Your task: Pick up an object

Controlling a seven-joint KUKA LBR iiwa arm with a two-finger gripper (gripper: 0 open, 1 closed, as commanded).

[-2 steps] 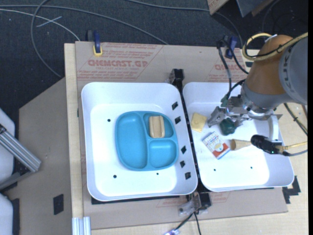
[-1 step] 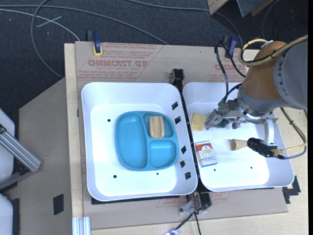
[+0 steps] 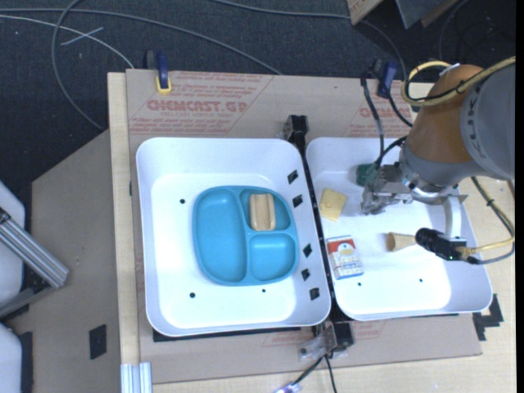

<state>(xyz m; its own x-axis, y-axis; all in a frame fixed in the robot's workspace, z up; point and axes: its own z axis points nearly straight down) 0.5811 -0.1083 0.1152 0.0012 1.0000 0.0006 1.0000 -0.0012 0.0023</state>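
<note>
Yellow wedge [image 3: 332, 205] lay flat on the floor of the right bin [image 3: 426, 297], just beside the claw [image 3: 378, 196] on the side facing the divider between the bins. It sat level with the claw, apart from it and not touching. You had only one arm [image 3: 446, 129] to work with, and it was already over this bin. The wedge looked nearly square, turned slightly, with no long axis you could count on, so wrist angle probably mattered little.

You could not tell the state of the claw: the wrist hid it from above, and nothing could be seen held in it.

My judgement was that the wedge was your closest candidate. The coming move turned on a short shift toward the divider, then a descent.

Other things near the claw:
- Red-and-white packet [image 3: 345, 258], nearer the camera and toward the divider, with its long axis running along the divider.
- Small tan stub [image 3: 399, 241], nearer the camera, lying across the bin.

Well apart, in the left bin [image 3: 164, 219], a blue divided plate [image 3: 217, 236] carried a tan block [image 3: 262, 211] in one of its small compartments.

Both bins rested on the bench [image 3: 213, 97].
</note>
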